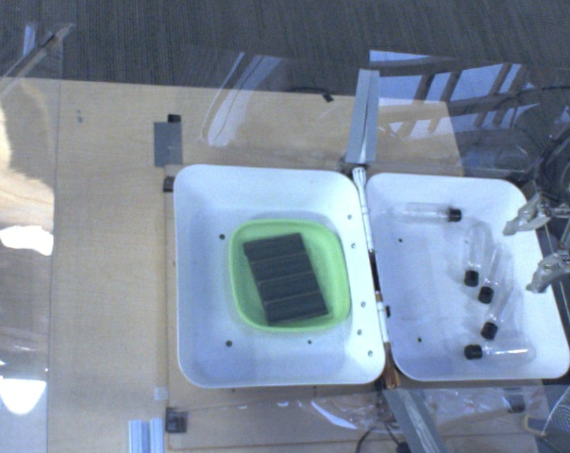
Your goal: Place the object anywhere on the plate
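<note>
Camera view: the dark ridged object [284, 278] already lies on the green plate [336, 286] at centre-left; fingers [528, 217] at right edge hold nothing, openness unclear. Placement looks done; retreat remains.

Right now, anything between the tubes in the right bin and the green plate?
Only the two bins' adjoining rims lie between the clear tubes and the green plate. A dark ridged block already covers the plate's centre.
</note>
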`<state>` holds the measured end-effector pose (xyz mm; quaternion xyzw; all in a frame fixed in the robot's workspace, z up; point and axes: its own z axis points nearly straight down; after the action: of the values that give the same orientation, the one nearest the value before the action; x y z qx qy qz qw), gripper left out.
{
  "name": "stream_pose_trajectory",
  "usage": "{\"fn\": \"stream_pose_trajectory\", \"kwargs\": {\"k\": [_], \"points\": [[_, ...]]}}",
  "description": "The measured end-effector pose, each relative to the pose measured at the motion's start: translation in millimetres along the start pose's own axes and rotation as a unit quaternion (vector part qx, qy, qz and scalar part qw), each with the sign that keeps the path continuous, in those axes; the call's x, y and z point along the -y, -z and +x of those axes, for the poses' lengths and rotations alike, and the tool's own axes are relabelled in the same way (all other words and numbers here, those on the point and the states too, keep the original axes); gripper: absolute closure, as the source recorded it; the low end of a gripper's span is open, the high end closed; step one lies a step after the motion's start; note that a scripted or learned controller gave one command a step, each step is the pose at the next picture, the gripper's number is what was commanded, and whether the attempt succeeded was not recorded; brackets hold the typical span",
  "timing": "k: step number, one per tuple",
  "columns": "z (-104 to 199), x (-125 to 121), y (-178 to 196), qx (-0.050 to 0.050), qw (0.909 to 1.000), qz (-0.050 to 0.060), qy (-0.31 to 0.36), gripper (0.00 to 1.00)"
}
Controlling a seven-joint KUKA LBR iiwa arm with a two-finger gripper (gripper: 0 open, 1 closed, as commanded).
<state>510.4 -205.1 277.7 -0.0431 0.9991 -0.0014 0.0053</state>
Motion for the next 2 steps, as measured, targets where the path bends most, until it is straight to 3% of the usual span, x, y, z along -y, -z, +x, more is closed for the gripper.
{"fn": "stream_pose_trajectory", "kwargs": {"k": [1, 2], "points": [[-45.8, 4.0, -8.2, 0.001, 0.9973, 0.000, 0.074, 0.00], [-59.5, 5.1, 90.7, 0.002, 0.9955, 0.000, 0.095, 0.00]]}}
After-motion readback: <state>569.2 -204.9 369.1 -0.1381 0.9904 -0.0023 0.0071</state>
